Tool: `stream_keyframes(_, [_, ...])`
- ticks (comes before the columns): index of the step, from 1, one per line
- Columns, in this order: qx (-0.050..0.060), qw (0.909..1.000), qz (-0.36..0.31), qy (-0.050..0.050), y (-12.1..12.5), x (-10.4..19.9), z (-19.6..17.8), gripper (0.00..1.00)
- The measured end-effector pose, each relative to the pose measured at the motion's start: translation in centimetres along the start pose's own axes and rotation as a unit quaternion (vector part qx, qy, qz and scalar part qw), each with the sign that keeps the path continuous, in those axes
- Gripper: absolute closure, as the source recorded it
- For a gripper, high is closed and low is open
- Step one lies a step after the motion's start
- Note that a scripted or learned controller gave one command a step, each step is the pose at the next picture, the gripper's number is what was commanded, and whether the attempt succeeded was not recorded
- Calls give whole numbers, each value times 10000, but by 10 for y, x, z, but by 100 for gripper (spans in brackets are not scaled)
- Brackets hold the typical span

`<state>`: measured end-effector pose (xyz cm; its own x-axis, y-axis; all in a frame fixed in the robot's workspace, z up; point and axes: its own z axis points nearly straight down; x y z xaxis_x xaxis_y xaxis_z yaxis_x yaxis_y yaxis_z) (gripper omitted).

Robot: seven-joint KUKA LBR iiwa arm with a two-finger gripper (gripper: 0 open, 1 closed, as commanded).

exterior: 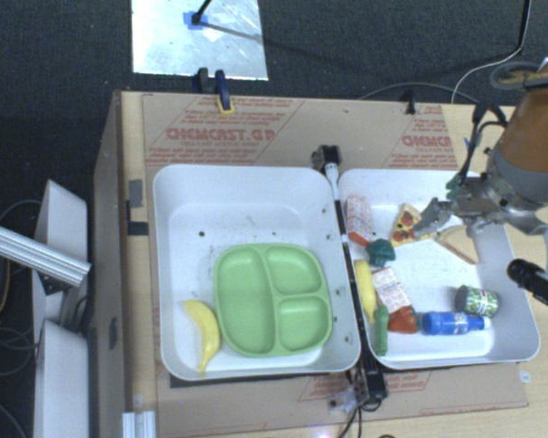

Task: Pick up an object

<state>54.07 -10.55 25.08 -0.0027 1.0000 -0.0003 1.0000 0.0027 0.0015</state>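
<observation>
tool [430,224] beside pizza slice [405,224]

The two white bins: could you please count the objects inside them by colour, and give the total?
Green: 3, the divided plate, a small toy, a can
Yellow: 2, the banana, a long piece
Blue: 1, the bottle
Red or orange: 2, a red piece, a pizza slice
White-red packets: 2
Total: 10

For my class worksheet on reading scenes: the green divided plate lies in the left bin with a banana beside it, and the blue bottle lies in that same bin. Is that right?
Not quite. The green divided plate and banana do lie in the left bin, but the blue bottle lies in the right bin, as the camera view shows.
</observation>
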Motion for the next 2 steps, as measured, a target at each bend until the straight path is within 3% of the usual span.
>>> stream_keyframes(1, [18,10000,0,2,70,-21,103,0])
stream_keyframes(2, [-6,10000,-5,-2,73,-6,158,0])
